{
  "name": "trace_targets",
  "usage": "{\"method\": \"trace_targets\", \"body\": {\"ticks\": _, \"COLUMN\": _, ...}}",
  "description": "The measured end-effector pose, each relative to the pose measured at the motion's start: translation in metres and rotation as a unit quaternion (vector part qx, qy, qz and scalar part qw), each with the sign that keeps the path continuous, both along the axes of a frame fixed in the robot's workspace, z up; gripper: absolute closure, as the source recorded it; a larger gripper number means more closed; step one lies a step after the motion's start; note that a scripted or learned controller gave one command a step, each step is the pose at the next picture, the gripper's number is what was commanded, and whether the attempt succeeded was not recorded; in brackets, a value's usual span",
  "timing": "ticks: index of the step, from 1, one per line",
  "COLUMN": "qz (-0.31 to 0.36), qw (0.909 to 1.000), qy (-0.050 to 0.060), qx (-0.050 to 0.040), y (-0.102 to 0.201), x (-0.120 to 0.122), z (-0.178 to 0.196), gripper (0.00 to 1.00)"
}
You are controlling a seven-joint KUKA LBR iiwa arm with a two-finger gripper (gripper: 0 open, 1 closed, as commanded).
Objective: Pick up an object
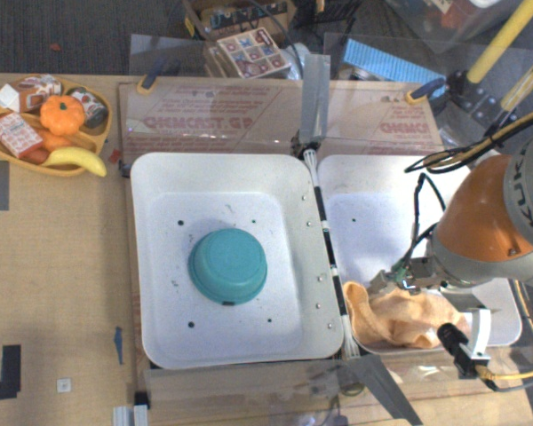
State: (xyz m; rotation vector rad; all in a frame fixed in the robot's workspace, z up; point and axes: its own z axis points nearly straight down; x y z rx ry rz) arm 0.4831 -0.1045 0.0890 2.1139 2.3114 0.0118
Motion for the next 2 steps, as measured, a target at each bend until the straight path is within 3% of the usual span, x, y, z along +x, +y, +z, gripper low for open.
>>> {"method": "trace_targets", "body": {"ticks": 1, "qz": 0.0, "qw": 1.0, "qy": -0.002, "qx": -0.0003, "y": 0.0, "x": 0.001, "z": 0.011, "gripper": 1.0}}
{"method": "trace_targets", "body": {"ticks": 2, "qz": -0.027, "qw": 0.9996, "qy": 0.006, "qx": 0.0003, "y": 0.047, "x": -0.003, "z": 0.095, "gripper": 1.0}}
